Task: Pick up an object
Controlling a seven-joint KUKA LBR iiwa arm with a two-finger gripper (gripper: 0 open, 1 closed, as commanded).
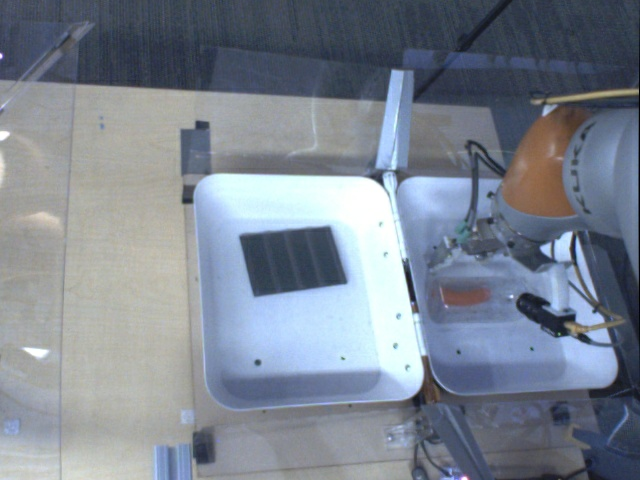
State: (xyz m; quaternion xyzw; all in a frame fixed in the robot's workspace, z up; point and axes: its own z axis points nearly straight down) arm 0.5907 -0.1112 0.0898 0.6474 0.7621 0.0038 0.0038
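Pale wooden counter (pixel 120 268) stretches across the frame below a strip of dark carpet, and two shallow white bins sit side by side on it. Right of centre, in the right bin (pixel 500 373), lies an orange packet (pixel 465 296). It is a flat orange-red thing in what looks like clear wrapping, and it rests on the bin floor toward the left wall. Just above it in the frame hangs the tool (pixel 466 248), close to the packet's upper edge. From where I stand I cannot tell whether it touches the wrapping, or whether the tool is released or clenched. Behind the tool, the grey arm (pixel 610 168) with its orange band (pixel 540 173) reaches in from the right edge of the frame. Further left, the left bin (pixel 300 378) holds a dark ribbed slab (pixel 293 260). It lies flat, a little above and left of that bin's middle, slightly turned and well apart from the packet. A metal strut (pixel 396 118) runs from the gap between the bins toward the top of the frame.
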